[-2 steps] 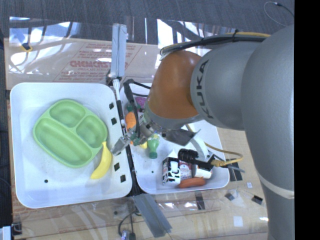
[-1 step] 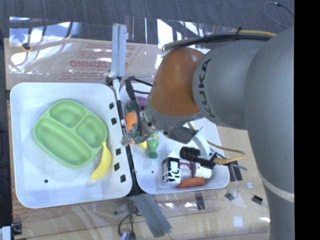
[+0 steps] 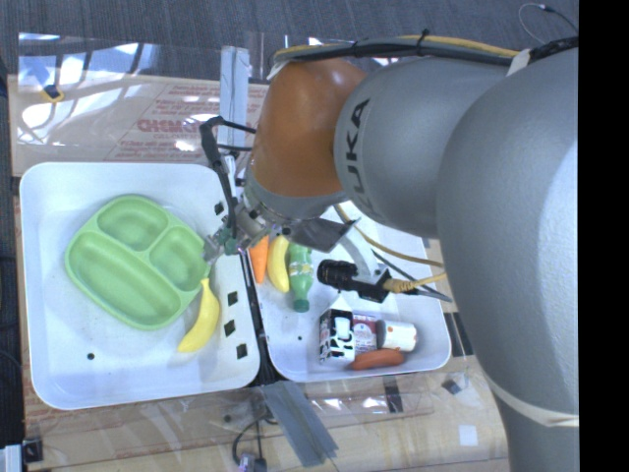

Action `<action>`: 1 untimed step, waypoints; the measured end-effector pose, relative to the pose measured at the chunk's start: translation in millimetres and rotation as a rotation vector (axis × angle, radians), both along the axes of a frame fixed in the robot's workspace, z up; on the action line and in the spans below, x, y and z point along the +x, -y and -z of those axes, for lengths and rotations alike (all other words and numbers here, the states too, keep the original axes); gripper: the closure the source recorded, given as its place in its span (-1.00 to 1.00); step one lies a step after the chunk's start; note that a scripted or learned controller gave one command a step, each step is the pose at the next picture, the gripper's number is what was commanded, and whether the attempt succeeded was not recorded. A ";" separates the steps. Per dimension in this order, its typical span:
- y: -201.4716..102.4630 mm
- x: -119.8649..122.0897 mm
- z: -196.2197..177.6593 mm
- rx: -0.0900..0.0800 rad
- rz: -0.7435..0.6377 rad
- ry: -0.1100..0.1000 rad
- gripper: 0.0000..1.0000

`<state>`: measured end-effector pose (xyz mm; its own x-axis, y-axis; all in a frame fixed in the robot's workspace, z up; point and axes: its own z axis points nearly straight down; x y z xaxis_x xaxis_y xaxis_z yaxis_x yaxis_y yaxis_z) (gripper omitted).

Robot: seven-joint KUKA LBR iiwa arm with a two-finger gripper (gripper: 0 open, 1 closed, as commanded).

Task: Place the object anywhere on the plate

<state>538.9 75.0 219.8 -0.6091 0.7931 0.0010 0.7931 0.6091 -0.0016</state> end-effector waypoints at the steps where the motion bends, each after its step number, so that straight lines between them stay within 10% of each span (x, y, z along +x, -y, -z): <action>1: -33.2 -41.7 -27.5 0.000 -0.065 -0.001 1.00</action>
